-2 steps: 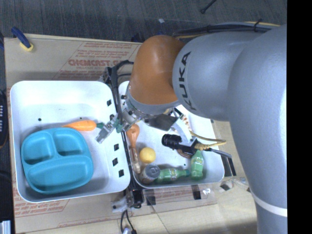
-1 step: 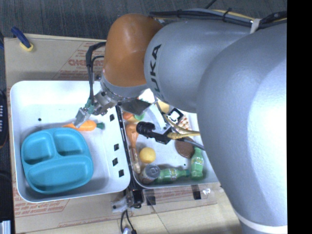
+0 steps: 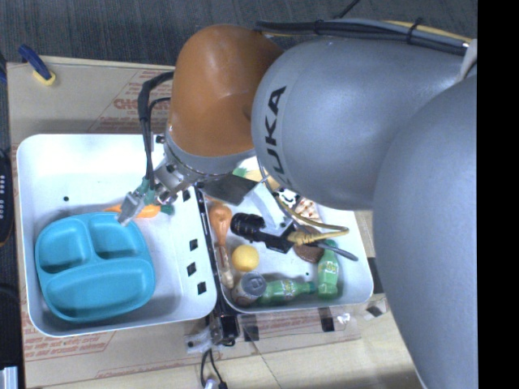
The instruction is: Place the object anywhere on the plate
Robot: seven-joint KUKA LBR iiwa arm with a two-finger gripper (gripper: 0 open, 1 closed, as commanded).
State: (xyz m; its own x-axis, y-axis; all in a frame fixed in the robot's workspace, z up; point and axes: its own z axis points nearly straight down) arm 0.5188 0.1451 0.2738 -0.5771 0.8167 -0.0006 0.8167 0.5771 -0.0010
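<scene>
Item: small orange elongated object [image 3: 148,211], centre-left of the frame, at the tip of the gripper [image 3: 132,207] and just beyond the upper rim of the sky-blue moulded plastic plate [image 3: 97,286] with three compartments. The plate lies in the lower left of the left-hand shallow white bin [image 3: 49,156]. End effector: whether it is open or closed cannot be told at this size, nor whether it has firm hold of the orange object; the two meet at the object's left end. Orientation: the long axis appears to run roughly left to right across the frame, close to level, left end toward the gripper and right end toward the wall between the bins. Small green patches adjoin it above and to the right; whether they belong to it is unclear. Step in hand, as judged: carry and release over the plate. To do it well, the tip should travel toward the lower left of the frame until the whole object is inside the rim, preferably over a compartment floor rather than a divider ridge, then lower before letting go so the piece neither rolls nor bounces out. Also present, untouched: right-hand shallow white bin [image 3: 361,278] holding a yellow ball [image 3: 246,258], a green plastic bottle [image 3: 288,288] and other small clutter.
</scene>
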